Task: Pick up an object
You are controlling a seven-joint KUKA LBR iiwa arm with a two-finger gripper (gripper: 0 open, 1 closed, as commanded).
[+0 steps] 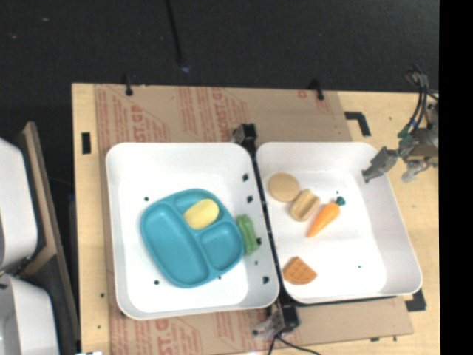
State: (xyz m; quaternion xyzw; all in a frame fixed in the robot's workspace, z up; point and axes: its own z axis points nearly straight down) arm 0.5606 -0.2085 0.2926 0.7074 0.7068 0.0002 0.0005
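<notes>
Currently the gripper [394,163] hangs at the right bin's [384,272] 2 o'clock corner, its state impossible to tell, with the carrot [324,219] nearest at its 8 o'clock, long axis running 2-to-8, toward the gripper.

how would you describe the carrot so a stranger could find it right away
Look in the right bin, near its middle. The carrot lies at a slant just right of a tan bread piece. It alone is bright orange and pointed, with a small green top.
</notes>
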